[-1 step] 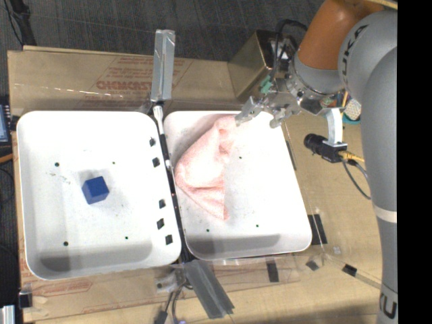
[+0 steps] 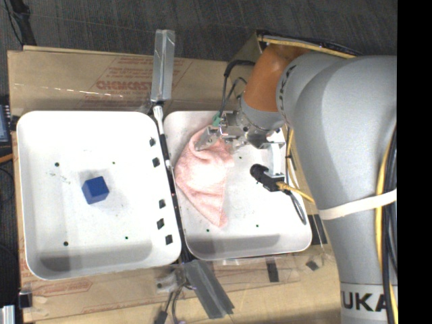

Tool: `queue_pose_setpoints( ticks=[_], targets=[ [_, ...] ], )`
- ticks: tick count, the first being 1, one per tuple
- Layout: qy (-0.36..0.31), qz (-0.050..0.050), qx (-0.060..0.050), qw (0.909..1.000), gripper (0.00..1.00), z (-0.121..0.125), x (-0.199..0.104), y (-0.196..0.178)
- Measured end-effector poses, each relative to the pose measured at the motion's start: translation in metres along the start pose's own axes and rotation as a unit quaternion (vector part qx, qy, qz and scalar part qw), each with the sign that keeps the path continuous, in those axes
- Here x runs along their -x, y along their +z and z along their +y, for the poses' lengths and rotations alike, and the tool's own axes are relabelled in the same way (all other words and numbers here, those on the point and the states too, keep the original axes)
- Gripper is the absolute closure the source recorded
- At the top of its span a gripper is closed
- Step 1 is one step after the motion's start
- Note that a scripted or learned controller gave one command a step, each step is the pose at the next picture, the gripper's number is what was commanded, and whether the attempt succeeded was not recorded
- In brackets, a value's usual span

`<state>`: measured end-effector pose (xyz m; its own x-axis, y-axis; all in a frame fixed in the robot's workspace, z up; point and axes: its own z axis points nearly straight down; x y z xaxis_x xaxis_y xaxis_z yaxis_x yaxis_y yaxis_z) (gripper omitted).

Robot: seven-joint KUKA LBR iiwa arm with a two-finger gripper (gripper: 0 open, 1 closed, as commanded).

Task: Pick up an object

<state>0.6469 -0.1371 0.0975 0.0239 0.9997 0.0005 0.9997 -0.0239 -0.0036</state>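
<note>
We see the two-finger gripper (image 2: 217,131) low over the near-top edge of the crumpled pink cloth (image 2: 204,174), which lies in the right white bin (image 2: 290,231). Whether it grasps the cloth, we cannot tell; lifting appears not yet done.

Both white bins (image 2: 40,201) look like smooth, slightly glossy plastic. In the right one lies a pink cloth (image 2: 202,174), soft, matt and rumpled. The blue cube (image 2: 95,189) at left looks matt, perhaps foam. The arm (image 2: 337,133) has a smooth grey satin shell with a glossy orange band. Beneath lies dull brown cardboard (image 2: 81,79), printed red.
</note>
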Motion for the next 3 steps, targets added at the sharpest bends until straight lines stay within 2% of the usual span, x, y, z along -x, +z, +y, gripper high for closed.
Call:
queue_pose_setpoints(
  ticks=[1, 2, 3],
  targets=[
    [-0.093, -0.001, 0.003, 0.9957, 0.0, 0.011, -0.008, 0.003],
    [-0.126, 0.0, 0.0, 0.992, 0.0, 0.009, -0.037, 0.005],
    [-0.156, -0.001, 0.002, 0.9878, 0.0, 0.01, -0.028, 0.004]
  ],
)
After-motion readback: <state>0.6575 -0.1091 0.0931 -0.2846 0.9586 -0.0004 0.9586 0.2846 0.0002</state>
